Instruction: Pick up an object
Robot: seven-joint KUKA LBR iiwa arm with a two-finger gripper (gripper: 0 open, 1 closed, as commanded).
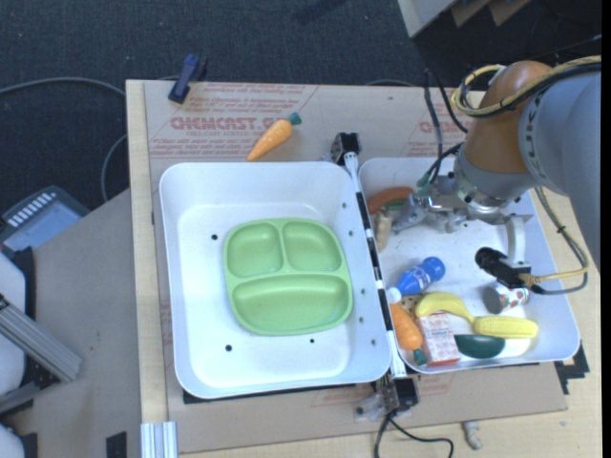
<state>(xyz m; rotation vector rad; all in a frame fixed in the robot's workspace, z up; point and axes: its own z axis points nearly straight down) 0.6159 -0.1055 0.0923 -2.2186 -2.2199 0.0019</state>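
Note:
My gripper point(395, 218) reaches in from the right and hangs low over the back left corner of the right bin point(558, 299). Just behind it, against the bin's back wall, lies a flat orange-red object point(387, 198), partly hidden by the gripper. Nearer the front of that bin lie a blue bottle point(420, 277), a yellow banana point(441, 303), a corn cob point(506, 327), an orange carrot point(406, 328), a red and white carton point(439, 342) and a dark green item point(479, 346).
The left bin point(191, 256) holds a green divided plate point(286, 275). Behind the bins, on the bench, lie a toy carrot point(270, 138) and a blue clip point(186, 77). The divider between the bins point(368, 256) runs just left of the gripper.

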